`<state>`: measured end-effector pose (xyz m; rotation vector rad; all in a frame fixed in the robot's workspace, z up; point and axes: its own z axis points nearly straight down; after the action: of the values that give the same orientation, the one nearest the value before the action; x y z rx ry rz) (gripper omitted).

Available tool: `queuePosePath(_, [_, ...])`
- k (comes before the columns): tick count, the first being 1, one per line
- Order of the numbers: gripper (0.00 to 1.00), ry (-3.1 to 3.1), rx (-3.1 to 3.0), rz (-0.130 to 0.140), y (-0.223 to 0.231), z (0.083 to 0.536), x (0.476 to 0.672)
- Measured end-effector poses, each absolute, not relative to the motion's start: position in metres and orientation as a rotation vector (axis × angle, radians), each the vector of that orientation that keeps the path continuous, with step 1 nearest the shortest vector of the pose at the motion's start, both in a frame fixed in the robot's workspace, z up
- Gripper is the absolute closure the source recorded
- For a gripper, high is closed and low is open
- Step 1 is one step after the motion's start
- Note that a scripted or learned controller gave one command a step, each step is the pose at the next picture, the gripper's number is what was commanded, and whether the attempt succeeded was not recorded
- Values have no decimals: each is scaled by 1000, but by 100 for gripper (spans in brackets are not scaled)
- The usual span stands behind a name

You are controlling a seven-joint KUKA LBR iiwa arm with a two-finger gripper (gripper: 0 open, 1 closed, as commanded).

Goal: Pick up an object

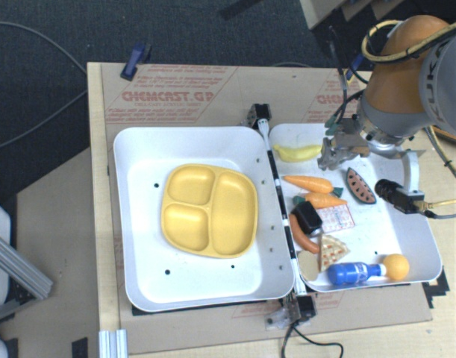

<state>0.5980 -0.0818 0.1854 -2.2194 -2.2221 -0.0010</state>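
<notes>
Banana point(297, 153), lying just beside the gripper point(330, 157) at the upper right, should be straddled squarely before closing, though the pincer's opening cannot be told.

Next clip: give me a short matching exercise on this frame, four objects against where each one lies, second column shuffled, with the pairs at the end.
Objects
1. yellow divided plate
2. banana
3. blue bottle
4. watermelon slice

Places
A. near edge of the right bin, beside the orange ball
B. far left corner of the right bin
C. middle of the left bin
D. right bin, just right of the carrots, below the claw

Pairs: 1-C, 2-B, 3-A, 4-D
</notes>
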Motion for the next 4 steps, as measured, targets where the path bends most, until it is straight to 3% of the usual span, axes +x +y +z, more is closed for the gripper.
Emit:
queuePosePath(1, [0,-2220,-2220,1,-82,185,597])
queuePosePath(2, [0,-2225,-2228,-5,-94,88,566])
queuePosePath(3, [0,-2224,-2226,-8,-93,88,553])
queuePosePath(4, [100,-2227,-2226,-17,-90,99,555])
